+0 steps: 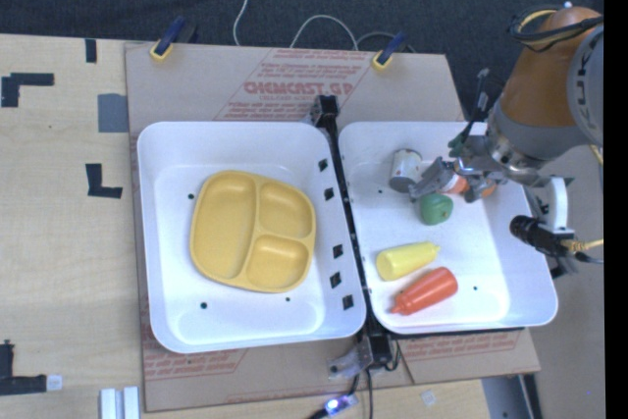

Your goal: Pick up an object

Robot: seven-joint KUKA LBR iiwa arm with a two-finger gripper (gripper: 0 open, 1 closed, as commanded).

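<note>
Gripper (435, 180) over right bin (520, 304), near its far edge; finger state cannot be told | green ball (436, 208) on bin floor just below fingertips; contact unclear

Right bin (510, 299) w/ three loose pieces. Green ball (436, 208) sits mid-bin, toward the far side, just under the gripper (417, 174). Yellow corn-like piece (405, 259) lies on its side nearer the front, by the divider, tip pointing right. Orange carrot (426, 290) lies just in front of it, nearly touching, tilted, thick end up-right. Left bin (157, 211) holds a yellow divided tray (253, 231), flat, three compartments.
</note>
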